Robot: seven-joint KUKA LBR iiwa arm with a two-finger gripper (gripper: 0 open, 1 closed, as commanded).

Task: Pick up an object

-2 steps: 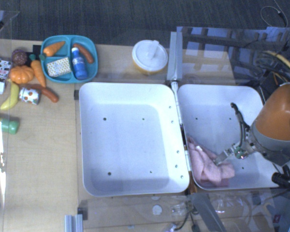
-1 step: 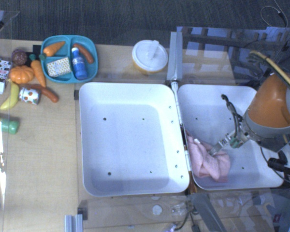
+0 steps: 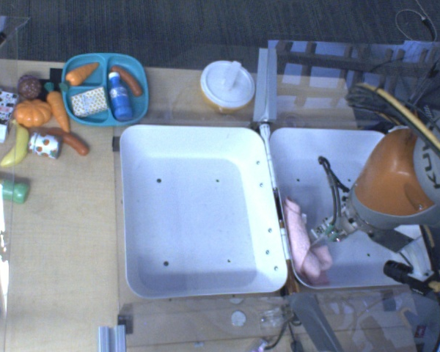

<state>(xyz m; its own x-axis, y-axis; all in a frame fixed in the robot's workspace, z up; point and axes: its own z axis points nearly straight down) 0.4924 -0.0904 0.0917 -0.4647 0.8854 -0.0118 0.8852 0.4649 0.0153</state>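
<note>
One pink soft object lies beside the pincer, grip state unclear; centre over it before closing

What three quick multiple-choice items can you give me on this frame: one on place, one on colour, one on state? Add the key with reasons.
1. Where does the soft pink elongated object lie?
A. In the left white bin
B. In the right white bin, along its left wall
C. On the wooden bench by the toy food

2. What colour is the divided plastic plate at the bench's far left?
A. Teal blue
B. Red
C. Black

3. How does the white lidded cup behind the bins stand?
A. Tipped on its side inside a bin
B. Stacked on the divided plate
C. Upright on the bench, lid on

Key:
1. B, it rests against the left wall of the right white bin, with the gripper close beside it.
2. A, its rim and dividers are teal around the toy carrot and bottle.
3. C, the round lid faces up, outside both bins.
</note>
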